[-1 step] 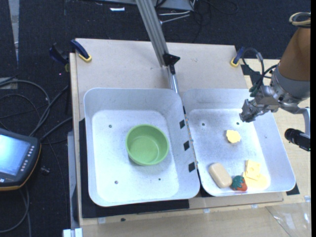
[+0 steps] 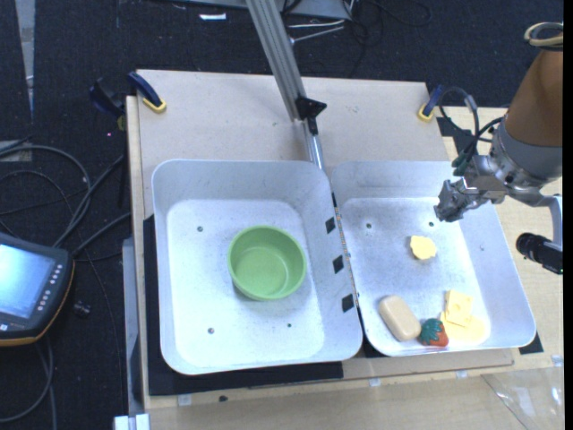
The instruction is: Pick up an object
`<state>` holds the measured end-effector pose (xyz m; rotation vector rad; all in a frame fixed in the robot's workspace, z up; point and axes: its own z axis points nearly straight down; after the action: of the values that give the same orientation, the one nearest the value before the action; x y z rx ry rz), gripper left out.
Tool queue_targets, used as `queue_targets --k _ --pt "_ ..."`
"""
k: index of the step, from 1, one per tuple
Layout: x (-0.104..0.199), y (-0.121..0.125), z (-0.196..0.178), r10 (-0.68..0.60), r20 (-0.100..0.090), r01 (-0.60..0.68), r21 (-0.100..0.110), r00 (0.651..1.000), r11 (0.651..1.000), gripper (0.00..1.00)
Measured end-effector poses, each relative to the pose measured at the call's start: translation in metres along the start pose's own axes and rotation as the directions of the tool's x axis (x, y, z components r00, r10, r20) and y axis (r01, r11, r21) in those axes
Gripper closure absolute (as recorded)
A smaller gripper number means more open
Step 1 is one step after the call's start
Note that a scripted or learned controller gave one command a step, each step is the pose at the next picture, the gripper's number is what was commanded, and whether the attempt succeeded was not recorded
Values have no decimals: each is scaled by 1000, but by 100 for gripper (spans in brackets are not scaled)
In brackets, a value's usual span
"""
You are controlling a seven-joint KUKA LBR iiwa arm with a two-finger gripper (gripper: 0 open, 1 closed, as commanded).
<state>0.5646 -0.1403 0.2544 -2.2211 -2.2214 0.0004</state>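
Observation:
In the right bin lie a small yellow lump, a tan bread-like roll, a red and green strawberry-like piece and a yellow cheese-like wedge. My gripper hangs over the bin's far right part, above and slightly right of the yellow lump, apart from it. Nothing shows between its dark fingers.
The left bin holds a green bowl near its middle. A grey metal pole slants down to the seam between the bins. Blue and yellow clamps sit at the bench's far corners. A pendant screen lies at left.

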Motion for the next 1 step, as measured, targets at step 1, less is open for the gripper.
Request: queue_targets --k 1 --pt "-3 6 45 0 -1 0 4 1000 1000 0"
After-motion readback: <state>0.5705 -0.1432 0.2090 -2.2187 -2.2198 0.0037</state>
